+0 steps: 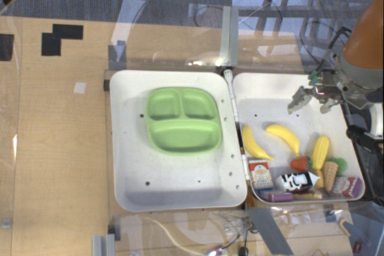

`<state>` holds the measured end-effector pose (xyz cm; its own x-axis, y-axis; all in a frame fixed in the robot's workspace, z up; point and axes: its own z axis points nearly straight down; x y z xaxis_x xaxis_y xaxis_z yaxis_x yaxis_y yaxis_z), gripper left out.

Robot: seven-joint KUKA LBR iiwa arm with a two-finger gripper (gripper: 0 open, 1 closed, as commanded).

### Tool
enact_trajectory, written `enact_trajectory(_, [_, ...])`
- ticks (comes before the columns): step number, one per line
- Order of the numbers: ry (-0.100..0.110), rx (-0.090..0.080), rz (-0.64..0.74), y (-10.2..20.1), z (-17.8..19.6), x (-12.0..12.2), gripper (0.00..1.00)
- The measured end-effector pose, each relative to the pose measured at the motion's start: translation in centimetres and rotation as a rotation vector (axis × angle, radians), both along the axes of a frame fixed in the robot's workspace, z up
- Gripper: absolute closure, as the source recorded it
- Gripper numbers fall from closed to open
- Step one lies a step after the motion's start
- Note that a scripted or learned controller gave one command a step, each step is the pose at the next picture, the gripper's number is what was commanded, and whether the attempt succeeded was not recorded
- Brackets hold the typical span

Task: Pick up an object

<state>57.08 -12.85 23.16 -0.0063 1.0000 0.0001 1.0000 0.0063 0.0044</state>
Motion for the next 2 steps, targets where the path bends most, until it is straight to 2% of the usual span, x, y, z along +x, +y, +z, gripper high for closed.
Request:
enact_trajectory(1, [-0.001,-0.001,0.043,-2.6,2.4,-4.1,0.00])
enact_trajectory(2, [-0.012,-0.006,0.292,-2.7,-14.0,-3.0,0.00])
